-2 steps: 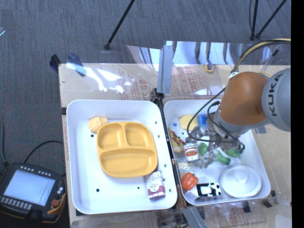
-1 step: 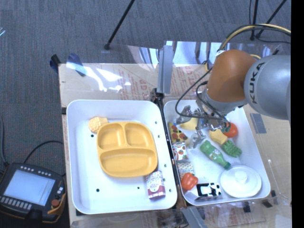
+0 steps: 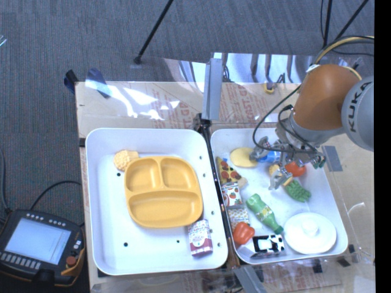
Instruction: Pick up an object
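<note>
My gripper (image 3: 285,163) hangs low over the back of the right bin (image 3: 339,223), under the orange wrist band (image 3: 324,96). Right at it lie a small red item (image 3: 296,168) and a blue item (image 3: 272,157), partly hidden by the gripper body. I cannot see whether either is between the gripper's jaws. A green ridged item (image 3: 298,191) lies just in front of it and a flat yellow disc (image 3: 244,157) just to its left.
The right bin also holds a pizza slice (image 3: 226,172), a small carton (image 3: 231,195), a green bottle (image 3: 264,212), a red pepper (image 3: 243,232), a cow-patterned item (image 3: 269,244) and a white lid (image 3: 310,232). The left bin (image 3: 104,224) holds a yellow divided plate (image 3: 164,191), a waffle (image 3: 125,159) and a carton (image 3: 200,237).
</note>
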You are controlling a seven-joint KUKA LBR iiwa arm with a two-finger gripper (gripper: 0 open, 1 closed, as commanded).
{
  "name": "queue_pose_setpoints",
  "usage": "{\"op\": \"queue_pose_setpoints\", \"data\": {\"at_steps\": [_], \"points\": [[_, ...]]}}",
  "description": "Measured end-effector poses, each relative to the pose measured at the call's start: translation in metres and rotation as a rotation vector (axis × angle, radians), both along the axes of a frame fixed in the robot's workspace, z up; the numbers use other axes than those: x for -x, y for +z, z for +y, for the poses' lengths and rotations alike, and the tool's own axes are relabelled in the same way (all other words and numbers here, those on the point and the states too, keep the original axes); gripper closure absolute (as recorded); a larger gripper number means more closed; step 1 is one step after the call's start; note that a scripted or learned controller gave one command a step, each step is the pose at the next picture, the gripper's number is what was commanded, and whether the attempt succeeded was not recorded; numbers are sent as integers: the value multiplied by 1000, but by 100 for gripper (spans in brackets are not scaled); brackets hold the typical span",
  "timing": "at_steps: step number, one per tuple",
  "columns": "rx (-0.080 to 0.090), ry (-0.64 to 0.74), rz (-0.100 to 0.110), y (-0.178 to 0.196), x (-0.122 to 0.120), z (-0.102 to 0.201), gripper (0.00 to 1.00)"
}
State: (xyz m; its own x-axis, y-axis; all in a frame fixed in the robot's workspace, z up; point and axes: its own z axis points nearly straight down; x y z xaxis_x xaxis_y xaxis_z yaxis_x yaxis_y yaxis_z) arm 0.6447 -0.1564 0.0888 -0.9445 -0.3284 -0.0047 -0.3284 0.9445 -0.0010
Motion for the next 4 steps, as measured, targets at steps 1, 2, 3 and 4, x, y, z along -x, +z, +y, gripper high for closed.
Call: {"op": "queue_pose_setpoints", "data": {"at_steps": [1,2,3,4], "points": [[-2,-110,3,-1,57,16,0],[24,-62,-14,7,88,52,0],[0,-39,0,0,0,72,0],[1,102,3,-1,31,-14,0]]}}
